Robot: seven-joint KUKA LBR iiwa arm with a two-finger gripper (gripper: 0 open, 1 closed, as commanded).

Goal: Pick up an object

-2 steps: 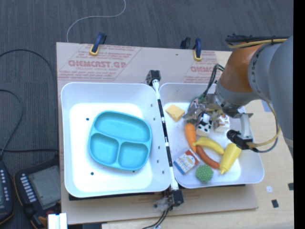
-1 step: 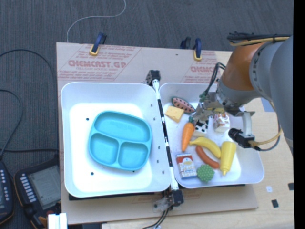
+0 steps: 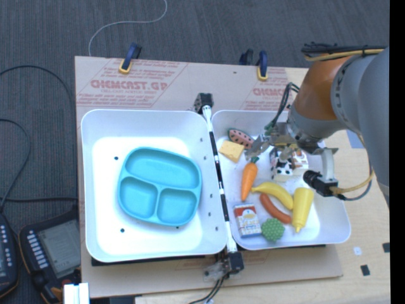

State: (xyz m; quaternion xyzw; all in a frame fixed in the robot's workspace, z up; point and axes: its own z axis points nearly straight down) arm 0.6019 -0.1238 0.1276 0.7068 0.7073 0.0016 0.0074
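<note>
Carrot just below the gripper looks light, stiff and smooth, best pinched mid-body; gripper state I cannot tell.

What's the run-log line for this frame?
arm: over right white bin | gripper: low above orange toy carrot, fingers unclear | held: nothing seen | blue three-compartment plastic tray: left white bin

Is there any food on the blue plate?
No, the blue plate has nothing in its three sections; the toy food all lies in the other bin.
</note>
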